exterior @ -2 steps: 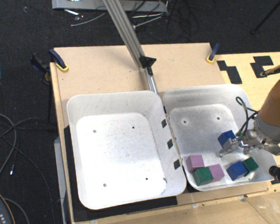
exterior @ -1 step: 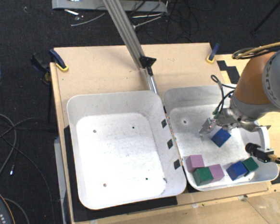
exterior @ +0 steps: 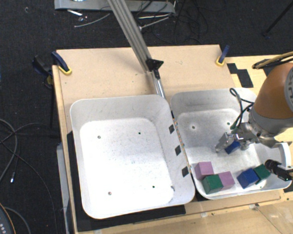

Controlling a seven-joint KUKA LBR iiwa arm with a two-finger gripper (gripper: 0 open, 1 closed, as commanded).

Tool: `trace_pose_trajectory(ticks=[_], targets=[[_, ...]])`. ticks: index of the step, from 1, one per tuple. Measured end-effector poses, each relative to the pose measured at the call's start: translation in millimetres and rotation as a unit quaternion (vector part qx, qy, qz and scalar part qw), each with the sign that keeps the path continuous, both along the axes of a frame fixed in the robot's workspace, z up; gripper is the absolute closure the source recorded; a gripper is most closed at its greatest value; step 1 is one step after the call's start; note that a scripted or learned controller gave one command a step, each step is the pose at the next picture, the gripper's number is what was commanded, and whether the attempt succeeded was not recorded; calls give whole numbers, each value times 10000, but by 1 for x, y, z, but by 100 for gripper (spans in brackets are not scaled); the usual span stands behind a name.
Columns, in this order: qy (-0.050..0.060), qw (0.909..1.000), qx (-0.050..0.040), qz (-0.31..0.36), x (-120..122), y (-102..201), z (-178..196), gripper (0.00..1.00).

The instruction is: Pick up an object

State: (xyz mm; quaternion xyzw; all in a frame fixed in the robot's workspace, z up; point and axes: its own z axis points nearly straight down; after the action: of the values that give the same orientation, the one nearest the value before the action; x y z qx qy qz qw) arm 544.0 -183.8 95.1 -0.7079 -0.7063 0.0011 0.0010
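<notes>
Reaching into the right bin (exterior: pixel 206 104), my claw (exterior: pixel 228 145) is clamped on a small blue block (exterior: pixel 233 146), low above the floor. Lifting it clear is left. Other blocks (exterior: pixel 218 180) lie near the front wall.

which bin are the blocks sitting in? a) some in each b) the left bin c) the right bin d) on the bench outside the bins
c, the pink block, green block, purple block and blue block all lie along the near edge of the right bin, where the hand also sits.
</notes>
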Motion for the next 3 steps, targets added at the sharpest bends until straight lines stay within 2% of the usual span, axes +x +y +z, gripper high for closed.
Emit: trace_pose_trajectory(ticks=[1, 2, 3], targets=[[-20, 10000, -3, 12, 2, 1, 10, 100], [-51, 10000, 0, 22, 27, 82, 3, 100], [-66, 10000, 17, 71, 73, 190, 105, 100]])
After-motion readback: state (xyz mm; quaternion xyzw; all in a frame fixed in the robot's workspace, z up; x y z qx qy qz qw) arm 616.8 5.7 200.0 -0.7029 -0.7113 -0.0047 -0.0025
